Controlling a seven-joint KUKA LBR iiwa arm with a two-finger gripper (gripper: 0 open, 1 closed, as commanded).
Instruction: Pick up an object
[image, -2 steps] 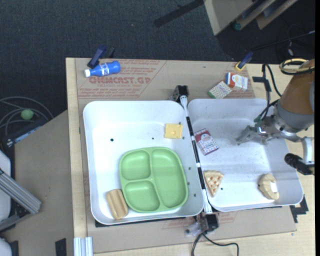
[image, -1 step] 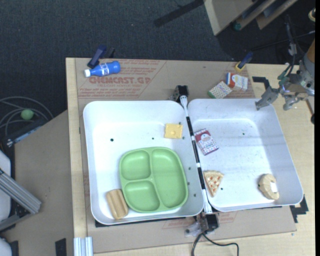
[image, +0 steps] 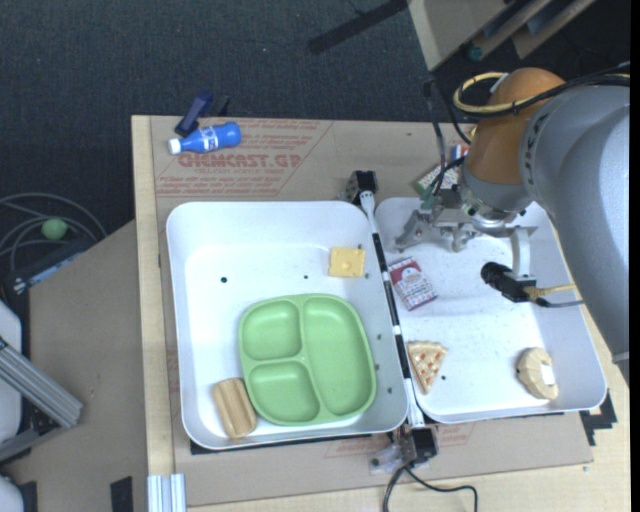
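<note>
The table (image: 300, 150) is a tan board with red lettering across its far part. Two white bins rest on it side by side: the left bin (image: 195, 300) and the right bin (image: 570, 370). A blue-and-white bottle (image: 205, 138) lies on its side near the far left corner.

We are looking at a robotics lab: a plywood bench (image: 300, 140) is standing on dark carpet (image: 150, 50), loose cables (image: 30, 235) are coiling past its left edge, an aluminium rail (image: 40, 385) is lying near its front-left corner, and toy food props are sitting in two white bins (image: 190, 300) under a grey arm (image: 580, 180)
</note>
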